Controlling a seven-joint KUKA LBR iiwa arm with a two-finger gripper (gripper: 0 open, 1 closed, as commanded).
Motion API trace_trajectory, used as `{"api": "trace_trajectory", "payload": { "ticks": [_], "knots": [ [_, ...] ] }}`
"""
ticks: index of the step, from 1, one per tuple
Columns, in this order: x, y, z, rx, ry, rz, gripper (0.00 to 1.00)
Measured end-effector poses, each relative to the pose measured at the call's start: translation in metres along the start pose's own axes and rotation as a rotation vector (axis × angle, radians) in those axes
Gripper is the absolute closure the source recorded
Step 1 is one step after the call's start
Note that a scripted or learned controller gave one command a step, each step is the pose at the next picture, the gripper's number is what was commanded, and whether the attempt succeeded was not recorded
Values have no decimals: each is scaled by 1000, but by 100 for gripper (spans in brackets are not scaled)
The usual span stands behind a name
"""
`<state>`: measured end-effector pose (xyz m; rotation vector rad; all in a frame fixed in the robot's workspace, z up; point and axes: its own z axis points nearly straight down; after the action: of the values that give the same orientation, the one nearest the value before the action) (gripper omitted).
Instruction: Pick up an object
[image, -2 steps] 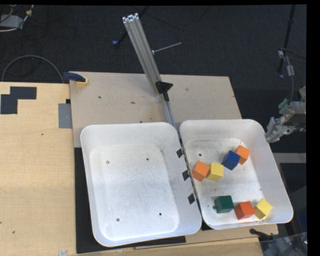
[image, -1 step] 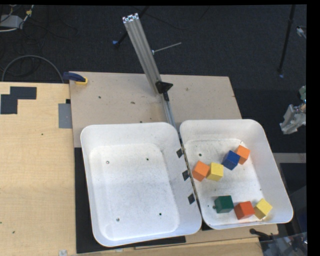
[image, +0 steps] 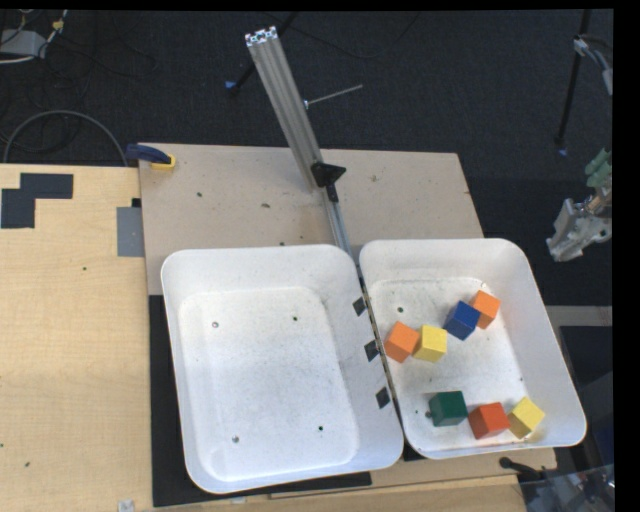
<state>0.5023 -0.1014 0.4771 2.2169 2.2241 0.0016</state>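
My gripper (image: 578, 232) sits off the desk's right edge, beyond the right bin's (image: 545, 300) far right corner, above dark floor. It's small and pale here, so I can't tell its state, and nothing visible in it or touching it.

All pickable things are in the right bin:
- blue cube (image: 462, 320) near the far right, touching an orange cube (image: 486, 308) on its right
- second orange cube (image: 401, 341) by the left wall, touching a yellow cube (image: 432, 343) beside it
- green cube (image: 447, 408) near the front, middle
- red cube (image: 488, 420) toward the front right corner, touching another yellow cube (image: 527, 416) that sits against the bin's front right rim

Room: the green cube stands apart from the others, open floor all round it. The paired cubes leave no gap on their shared sides. The far left part of the right bin is bare.

Left bin (image: 190, 300) has bare white floor. The two bins' rims meet along the middle, with black clips (image: 371, 350) on the seam. An aluminium rail (image: 292, 110) slants from the far edge down to that seam.
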Motion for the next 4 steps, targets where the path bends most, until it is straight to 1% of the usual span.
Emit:
{"api": "trace_trajectory", "payload": {
  "ticks": [1,2,3,4],
  "knots": [
    [17,28,-44,-2,-1,0,100],
    [44,44,-23,7,0,-1,100],
    [69,91,9,9,1,0,100],
    [110,110,9,3,0,-1,100]
  ]
}}
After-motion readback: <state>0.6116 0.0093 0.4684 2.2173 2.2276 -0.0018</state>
